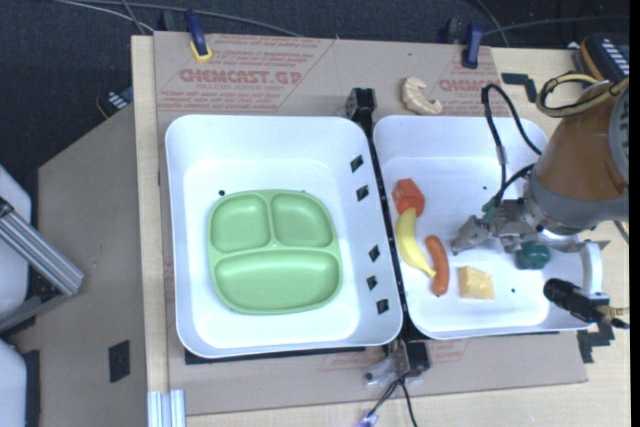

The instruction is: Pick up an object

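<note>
- Cheese [476, 283], a small yellow wedge, lies in the right bin [440, 320], just right of the sausage [437, 277] and the banana [411, 246]; a carrot [408, 196] lies above the banana.
- Gripper [475, 233] hangs just above the cheese, and I cannot tell how it stands.
- Risk, in my judgement: the food lies close together, so a descent slightly off may push the cheese aside or catch the sausage instead.
- The cable [495, 130] near the wrist could snag.
- Board [240, 75] behind the bins reads "CHEMCAST GP" in red; the smaller print is unreadable.
- Green tray [274, 250] sits in the left bin [185, 215].
</note>
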You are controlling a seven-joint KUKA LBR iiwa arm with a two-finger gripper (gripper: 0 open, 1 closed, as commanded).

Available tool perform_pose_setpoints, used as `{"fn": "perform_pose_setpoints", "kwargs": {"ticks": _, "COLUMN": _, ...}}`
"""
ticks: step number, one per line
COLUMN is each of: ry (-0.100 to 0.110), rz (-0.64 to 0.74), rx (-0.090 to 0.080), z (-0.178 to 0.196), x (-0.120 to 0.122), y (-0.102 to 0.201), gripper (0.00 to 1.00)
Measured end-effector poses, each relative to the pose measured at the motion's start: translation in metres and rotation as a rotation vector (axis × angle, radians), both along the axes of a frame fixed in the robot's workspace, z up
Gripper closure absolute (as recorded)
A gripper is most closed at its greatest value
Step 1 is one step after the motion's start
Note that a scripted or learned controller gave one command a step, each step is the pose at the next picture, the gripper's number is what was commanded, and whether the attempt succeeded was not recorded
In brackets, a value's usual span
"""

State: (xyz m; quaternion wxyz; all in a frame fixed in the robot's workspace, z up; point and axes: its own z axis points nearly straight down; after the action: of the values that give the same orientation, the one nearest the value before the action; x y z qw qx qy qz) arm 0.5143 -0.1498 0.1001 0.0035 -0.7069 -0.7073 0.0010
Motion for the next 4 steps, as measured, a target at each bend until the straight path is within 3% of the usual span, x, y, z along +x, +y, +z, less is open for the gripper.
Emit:
{"fn": "perform_pose_setpoints", "kwargs": {"ticks": 1, "ry": -0.002, "rz": 0.0, "rx": -0.001, "z": -0.016, "x": 0.0, "y": 0.001, "gripper": 0.0}}
{"fn": "perform_pose_setpoints", "kwargs": {"ticks": 2, "ry": -0.005, "rz": -0.001, "rx": -0.001, "z": -0.004, "x": 0.001, "y": 0.001, "gripper": 1.0}}
{"fn": "perform_pose_setpoints", "kwargs": {"ticks": 4, "ry": -0.013, "rz": 0.001, "rx": -0.005, "z": 0.086, "x": 0.012, "y": 0.004, "gripper": 1.0}}
